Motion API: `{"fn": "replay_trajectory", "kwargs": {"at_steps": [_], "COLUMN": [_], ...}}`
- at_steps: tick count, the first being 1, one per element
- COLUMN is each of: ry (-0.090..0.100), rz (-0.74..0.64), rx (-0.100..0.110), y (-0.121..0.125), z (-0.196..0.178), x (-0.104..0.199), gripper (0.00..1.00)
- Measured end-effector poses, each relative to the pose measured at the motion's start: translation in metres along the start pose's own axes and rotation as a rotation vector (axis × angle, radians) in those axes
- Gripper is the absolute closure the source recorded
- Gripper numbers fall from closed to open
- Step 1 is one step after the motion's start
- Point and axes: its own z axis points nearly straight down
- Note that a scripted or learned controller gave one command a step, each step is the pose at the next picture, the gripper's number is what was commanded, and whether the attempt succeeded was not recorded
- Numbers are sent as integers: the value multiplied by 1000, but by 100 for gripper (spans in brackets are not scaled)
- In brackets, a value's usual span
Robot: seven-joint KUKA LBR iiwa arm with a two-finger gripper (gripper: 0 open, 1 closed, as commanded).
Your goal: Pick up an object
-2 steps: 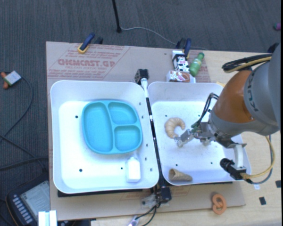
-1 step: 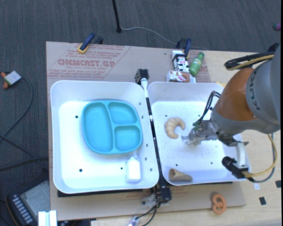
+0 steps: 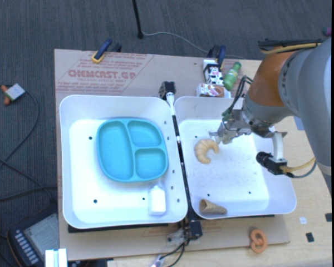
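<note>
A tan croissant [image 3: 205, 149] lies in the right bin [image 3: 278, 202], towards its left middle. My gripper [image 3: 223, 134] hangs just right of and slightly above the croissant's upper end, close to it; nothing shows as held. A brown cone-shaped piece [image 3: 212, 207] rests against the right bin's front rim. In the left bin [image 3: 72, 204] sit a blue divided plate [image 3: 132, 149] and a small white bottle [image 3: 157, 199] at the front right corner.
The grey arm with its orange band [image 3: 270, 79] crosses the right bin's back right. A green bottle and a small box [image 3: 220, 79] stand behind that bin. An orange ring [image 3: 258, 240] lies on the bench in front.
</note>
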Motion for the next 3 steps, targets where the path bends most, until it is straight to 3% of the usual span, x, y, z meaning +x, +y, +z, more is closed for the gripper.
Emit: {"fn": "replay_trajectory", "kwargs": {"at_steps": [1,3], "ry": [-1,-2], "rz": [-1,0], "rx": [1,2], "y": [35,50], "z": [-12,-6], "x": [-14,-22], "gripper": [100,100]}}
